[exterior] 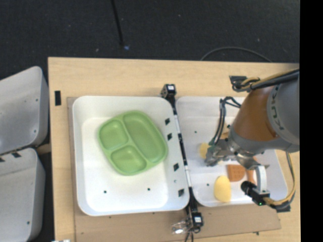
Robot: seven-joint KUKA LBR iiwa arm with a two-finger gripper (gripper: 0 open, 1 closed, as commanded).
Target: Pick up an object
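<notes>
No brand, label or legible writing is showing on anything here. A pale wooden bench (121, 77) is sitting on a dark carpeted floor (151, 19), carrying two shallow white bins side by side, with two light grey panels (20, 135) lying off its left edge. The left bin (88, 190) is holding one green three-compartment plate (132, 142). The right bin (202, 116) is holding three small things: a yellow lemon-like object (222, 188) near its front edge, an orange-brown piece (234, 172) just beside that, and a small yellow piece (204, 149) partly hidden by the arm. The tool (214, 155) is hanging low over that small yellow piece; whether it is released, clenched or grasping, I cannot tell
</notes>
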